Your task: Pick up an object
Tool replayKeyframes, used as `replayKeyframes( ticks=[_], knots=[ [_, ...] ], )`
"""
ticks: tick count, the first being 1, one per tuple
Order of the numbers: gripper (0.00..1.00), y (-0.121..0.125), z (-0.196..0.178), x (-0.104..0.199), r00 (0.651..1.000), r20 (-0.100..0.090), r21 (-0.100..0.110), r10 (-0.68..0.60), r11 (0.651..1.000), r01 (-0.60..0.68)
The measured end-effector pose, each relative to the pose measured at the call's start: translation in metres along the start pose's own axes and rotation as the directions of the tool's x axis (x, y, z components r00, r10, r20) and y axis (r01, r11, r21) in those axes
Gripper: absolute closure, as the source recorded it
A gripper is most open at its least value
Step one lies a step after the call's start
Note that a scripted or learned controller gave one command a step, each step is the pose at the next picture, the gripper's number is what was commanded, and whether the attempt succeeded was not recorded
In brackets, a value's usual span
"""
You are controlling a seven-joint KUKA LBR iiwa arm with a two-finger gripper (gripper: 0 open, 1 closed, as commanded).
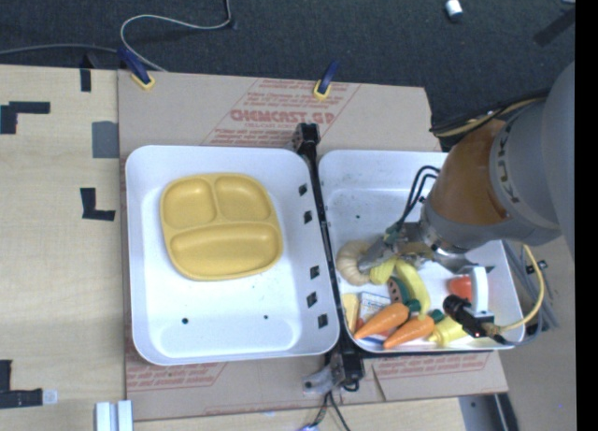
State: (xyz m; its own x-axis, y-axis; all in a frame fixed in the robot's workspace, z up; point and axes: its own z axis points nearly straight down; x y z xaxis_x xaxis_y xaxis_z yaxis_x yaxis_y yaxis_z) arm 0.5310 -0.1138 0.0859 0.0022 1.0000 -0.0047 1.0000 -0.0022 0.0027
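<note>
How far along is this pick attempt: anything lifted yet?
Nothing looks lifted. The gripper is down in the right bin among the toys, by the yellow banana; the carrots lie on the bin floor. Grasping and lifting remain. The yellow tray sits in the left bin.

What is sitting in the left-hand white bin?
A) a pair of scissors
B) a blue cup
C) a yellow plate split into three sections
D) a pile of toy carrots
C: the left bin holds a yellow divided plate with three compartments, while the toy carrots lie in the right bin, where the arm reaches in.
</note>
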Motion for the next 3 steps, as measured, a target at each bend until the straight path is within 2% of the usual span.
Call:
replayKeyframes(
  ticks=[1, 2, 3],
  knots=[
    [1.00, 0.000, -0.009, 0.001, 1.000, -0.002, 0.000, -0.002, 1.000, 0.002],
    [1.00, -0.040, -0.099, 0.059, 1.000, -0.006, 0.004, -0.004, 1.000, 0.004],
    [1.00, -0.047, -0.155, 0.138, 1.000, -0.005, 0.004, -0.005, 1.000, 0.005]
  ],
)
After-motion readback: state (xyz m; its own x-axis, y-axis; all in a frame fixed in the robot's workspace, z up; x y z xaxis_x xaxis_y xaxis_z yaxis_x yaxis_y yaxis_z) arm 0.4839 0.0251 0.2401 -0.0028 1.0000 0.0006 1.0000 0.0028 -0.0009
